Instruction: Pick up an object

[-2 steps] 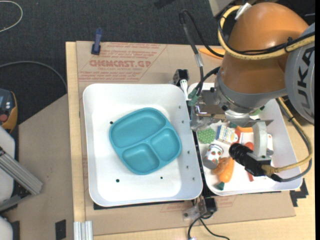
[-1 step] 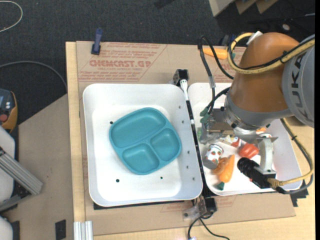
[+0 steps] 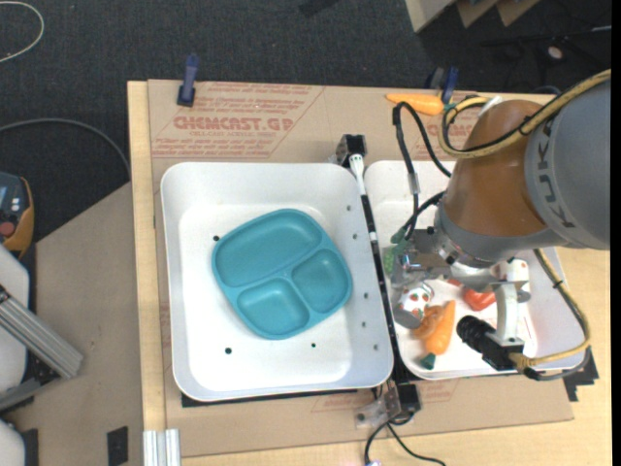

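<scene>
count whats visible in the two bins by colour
teal: 1, divided plate
orange: 1, carrot-like piece
red: 1, small piece
green: 1, small bit
white: 1, round thing
total: 5 visible; the arm covers part of the right bin

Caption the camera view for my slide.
Gripper low in right bin near an orange carrot toy; teal divided plate sits in left bin.

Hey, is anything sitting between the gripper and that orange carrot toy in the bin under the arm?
Nothing lies on top of the orange carrot toy. A small white round thing sits between it and the gripper, close beside the carrot's upper end, so a straight descent might meet that first.
</scene>
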### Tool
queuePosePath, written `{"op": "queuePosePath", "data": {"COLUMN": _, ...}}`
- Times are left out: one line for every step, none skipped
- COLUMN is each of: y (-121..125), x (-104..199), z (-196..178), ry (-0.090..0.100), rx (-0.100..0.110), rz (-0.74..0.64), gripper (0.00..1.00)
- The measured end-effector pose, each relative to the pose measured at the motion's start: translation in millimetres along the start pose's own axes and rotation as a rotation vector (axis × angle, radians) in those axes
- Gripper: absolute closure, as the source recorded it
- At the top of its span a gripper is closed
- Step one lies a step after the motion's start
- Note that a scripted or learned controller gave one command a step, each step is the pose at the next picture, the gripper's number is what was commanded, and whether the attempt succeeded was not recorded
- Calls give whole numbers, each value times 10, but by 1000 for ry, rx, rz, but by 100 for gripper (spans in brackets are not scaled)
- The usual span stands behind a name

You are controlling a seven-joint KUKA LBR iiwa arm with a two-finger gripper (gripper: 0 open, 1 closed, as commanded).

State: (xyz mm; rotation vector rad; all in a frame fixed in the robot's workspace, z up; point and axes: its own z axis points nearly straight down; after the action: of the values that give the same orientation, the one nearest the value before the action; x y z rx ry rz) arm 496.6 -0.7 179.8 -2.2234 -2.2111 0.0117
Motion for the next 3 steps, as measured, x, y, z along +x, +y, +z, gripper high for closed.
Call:
{"op": "queuePosePath", "data": {"y": -158, "x": -546, "z": -1407, "ry": -2, "rx": -26, "rz": 1, "gripper": 100}}
{"op": "queuePosePath", "data": {"y": -180, "x": -5, "z": -1519, "ry": 2, "rx": -15, "rz": -11, "gripper": 100}}
{"op": "queuePosePath", "data": {"y": -189, "x": 633, "z": -1942, "ry": 3, "rx": -16, "rz": -14, "gripper": 100}}
